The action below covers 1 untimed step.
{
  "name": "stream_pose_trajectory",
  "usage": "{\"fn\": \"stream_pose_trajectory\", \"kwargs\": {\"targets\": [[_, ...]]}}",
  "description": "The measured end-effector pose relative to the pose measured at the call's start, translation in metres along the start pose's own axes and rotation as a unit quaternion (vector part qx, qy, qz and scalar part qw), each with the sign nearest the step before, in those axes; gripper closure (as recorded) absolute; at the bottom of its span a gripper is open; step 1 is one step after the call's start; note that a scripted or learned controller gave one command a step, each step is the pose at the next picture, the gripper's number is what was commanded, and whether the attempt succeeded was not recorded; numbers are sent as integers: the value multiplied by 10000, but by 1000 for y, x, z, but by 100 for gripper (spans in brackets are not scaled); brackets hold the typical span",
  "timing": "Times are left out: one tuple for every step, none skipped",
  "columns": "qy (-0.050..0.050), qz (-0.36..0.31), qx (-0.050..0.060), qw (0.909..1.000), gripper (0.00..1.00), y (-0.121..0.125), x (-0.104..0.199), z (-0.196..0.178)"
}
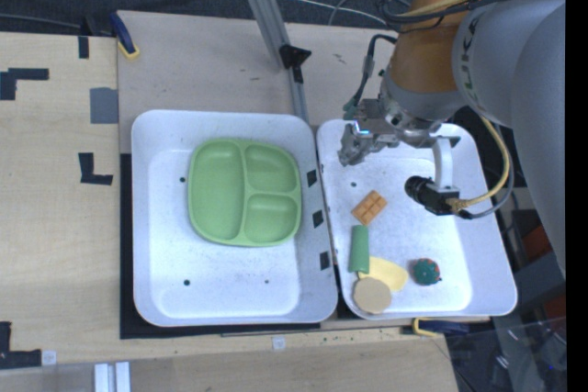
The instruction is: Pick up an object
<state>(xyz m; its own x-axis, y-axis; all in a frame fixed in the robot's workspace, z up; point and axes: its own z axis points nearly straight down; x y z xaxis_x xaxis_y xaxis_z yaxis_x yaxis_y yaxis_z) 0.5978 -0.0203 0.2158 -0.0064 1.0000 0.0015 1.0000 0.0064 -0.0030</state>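
While the gripper (pixel 353 150) hovers by the right bin's (pixel 485 225) upper left rim, finger spread unclear, a cracker (pixel 369 207) lies just below it, bare floor between. Beyond lie a green stick (pixel 359 248), yellow piece (pixel 387 272), tan disc (pixel 372 294) and teal ball (pixel 424 271). Leftward, the other bin (pixel 156 225) holds a green plate (pixel 244 193).

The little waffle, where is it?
The waffle lies in the right bin, just above the green stick and below the gripper.

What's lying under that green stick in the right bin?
The green stick lies with its lower end over a pale yellow piece, beside a round tan disc. How far the yellow piece runs beneath stick and disc is covered.
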Motion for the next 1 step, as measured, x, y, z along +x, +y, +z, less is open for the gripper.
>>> {"fn": "stream_pose_trajectory", "kwargs": {"targets": [[0,1,-1,10000,100,-5,45,1]]}}
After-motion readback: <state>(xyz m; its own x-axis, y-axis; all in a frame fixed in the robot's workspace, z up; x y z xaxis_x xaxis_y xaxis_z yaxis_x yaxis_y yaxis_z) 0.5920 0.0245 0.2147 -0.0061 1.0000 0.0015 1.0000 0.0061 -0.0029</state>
